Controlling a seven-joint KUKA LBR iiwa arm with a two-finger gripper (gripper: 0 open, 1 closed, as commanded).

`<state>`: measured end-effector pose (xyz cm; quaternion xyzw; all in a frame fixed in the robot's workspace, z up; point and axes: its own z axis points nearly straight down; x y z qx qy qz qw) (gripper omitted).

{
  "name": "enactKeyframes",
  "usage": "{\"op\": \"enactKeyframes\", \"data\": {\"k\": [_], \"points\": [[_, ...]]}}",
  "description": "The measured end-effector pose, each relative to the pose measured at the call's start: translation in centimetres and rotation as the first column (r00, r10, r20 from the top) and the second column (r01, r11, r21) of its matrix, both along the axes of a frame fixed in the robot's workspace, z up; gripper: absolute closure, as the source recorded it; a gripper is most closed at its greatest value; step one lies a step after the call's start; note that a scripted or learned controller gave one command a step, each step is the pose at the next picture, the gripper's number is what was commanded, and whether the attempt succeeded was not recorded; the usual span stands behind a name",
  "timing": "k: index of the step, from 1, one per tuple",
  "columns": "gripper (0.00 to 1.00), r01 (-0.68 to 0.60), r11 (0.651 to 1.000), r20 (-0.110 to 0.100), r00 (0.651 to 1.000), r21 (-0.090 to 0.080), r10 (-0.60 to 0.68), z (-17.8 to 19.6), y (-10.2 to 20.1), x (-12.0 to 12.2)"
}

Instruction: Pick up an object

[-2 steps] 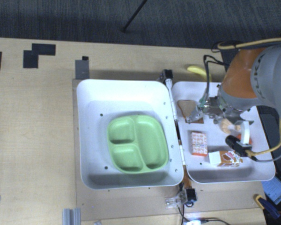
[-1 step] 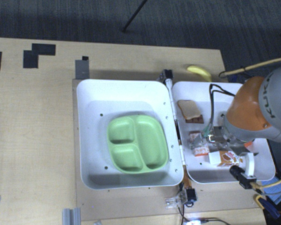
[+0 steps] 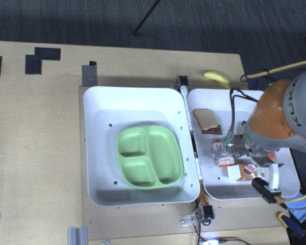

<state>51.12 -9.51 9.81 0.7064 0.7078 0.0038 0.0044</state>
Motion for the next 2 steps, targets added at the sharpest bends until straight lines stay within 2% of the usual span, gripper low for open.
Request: {"op": "enactKeyframes", "data": {"k": [1,2], "points": [[1.0,-0.003,1.0,-0.008,1.0,0.002,0.003,9.6,4.5,-2.3],[1.0,-0.004,1.0,-0.01,1.0,0.002,0.004,8.6,9.3,4.5]]}}
